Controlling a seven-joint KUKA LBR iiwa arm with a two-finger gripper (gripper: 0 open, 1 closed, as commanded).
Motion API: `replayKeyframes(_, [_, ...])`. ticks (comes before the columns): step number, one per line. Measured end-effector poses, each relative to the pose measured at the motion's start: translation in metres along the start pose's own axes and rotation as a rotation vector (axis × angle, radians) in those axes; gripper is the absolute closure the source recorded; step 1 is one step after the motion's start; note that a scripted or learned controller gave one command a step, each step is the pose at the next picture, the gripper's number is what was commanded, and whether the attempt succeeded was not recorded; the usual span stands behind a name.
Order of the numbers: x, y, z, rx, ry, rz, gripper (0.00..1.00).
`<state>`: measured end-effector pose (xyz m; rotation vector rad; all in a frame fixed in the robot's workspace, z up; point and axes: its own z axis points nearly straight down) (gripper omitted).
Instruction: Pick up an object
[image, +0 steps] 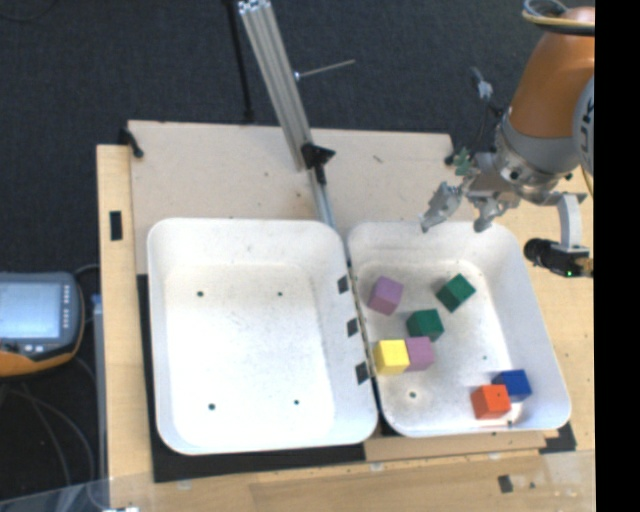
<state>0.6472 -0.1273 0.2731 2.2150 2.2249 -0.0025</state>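
My gripper (461, 216) hangs above the far rim of the right bin (540, 330), open, with nothing between its fingers. Below it in that bin lie several small blocks: a purple one (385, 295), a green one (456, 292), a second green one (425, 324), a yellow one (392, 355) touching a pale purple one (419, 352), and near the front right corner an orange one (490, 401) next to a blue one (514, 383).
The left bin (250, 335) lies beside the right one, their rims meeting at the middle. A slanted aluminium bar (285, 95) rises from behind the bins. A grey device (38, 315) sits off the bench at the left.
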Motion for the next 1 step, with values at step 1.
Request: replayKeyframes(1, [-0.0608, 0.027, 0.1277, 0.005, 0.0, 0.007, 0.0])
